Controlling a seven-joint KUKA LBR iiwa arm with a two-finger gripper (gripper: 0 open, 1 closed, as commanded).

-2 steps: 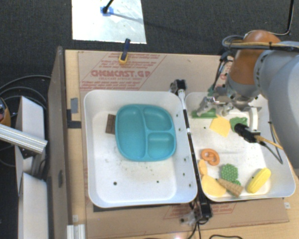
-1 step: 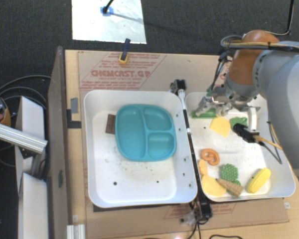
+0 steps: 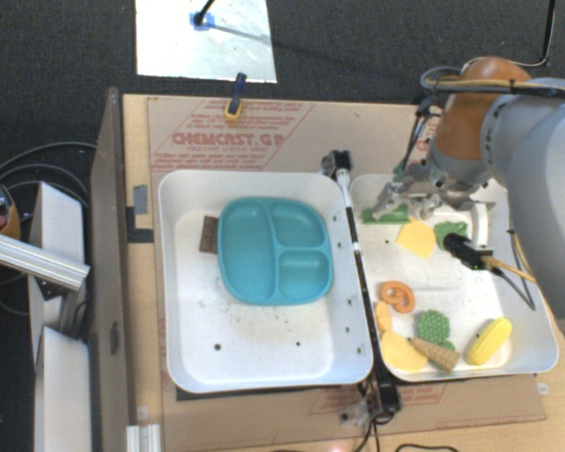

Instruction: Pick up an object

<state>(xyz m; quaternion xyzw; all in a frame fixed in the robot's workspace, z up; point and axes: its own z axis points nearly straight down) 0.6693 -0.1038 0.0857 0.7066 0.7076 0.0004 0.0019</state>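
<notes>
My gripper [image 3: 394,201] hangs low over the far left corner of the right bin [image 3: 542,345], right above a flat green piece [image 3: 383,217]. Whether it touches that piece is unclear. Just right of it lie a yellow cheese wedge [image 3: 417,239] and a green leafy piece [image 3: 449,228]. Nearer the front are an orange pretzel [image 3: 396,296], a green round waffle-like piece [image 3: 432,326], a yellow corn cob [image 3: 487,340], a tan cone [image 3: 434,353] and a pale yellow piece [image 3: 394,351].
The left bin [image 3: 172,271] holds a teal divided plate [image 3: 273,250] and a small brown block [image 3: 208,234] beside its left edge. The rims between the two bins [image 3: 355,252] meet close to the gripper. Both bins rest on cardboard [image 3: 226,135].
</notes>
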